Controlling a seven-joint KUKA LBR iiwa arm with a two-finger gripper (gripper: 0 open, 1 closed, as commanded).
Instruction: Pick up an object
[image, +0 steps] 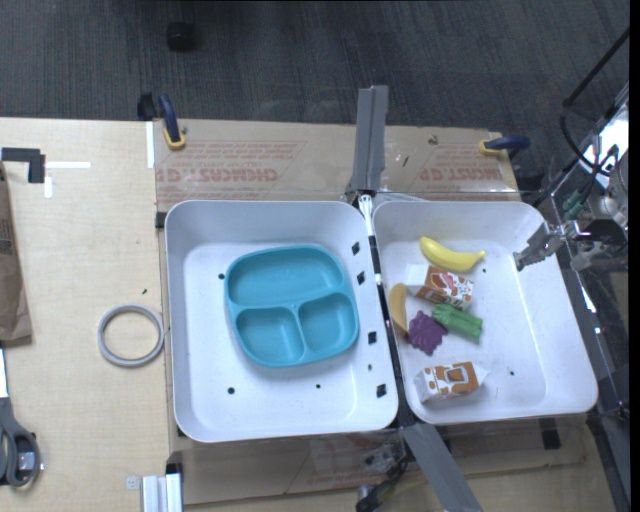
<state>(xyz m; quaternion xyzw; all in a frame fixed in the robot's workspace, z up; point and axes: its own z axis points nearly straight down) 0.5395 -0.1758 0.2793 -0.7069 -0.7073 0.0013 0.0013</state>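
Note:
The right white bin (525, 345) holds several toy foods. A yellow banana (450, 255) lies at the back, with an orange-and-white carton (447, 288) just in front of it. A green vegetable (458, 321), a purple grape bunch (427, 332) and a yellow-orange piece (398, 307) crowd together near the bin's left wall. A second small carton (452, 381) lies alone at the front. My gripper (535, 250) hangs over the bin's back right corner, apart from every object and to the right of the banana. Nothing is visibly held in it.
The left bin (195, 300) contains a blue three-compartment plate (292, 305). On the bench to the left lie a grey ring (103, 335) and scissors (18, 450). A metal divider post (371, 130) rises between the bins at the back. Cables and frame parts crowd the right edge.

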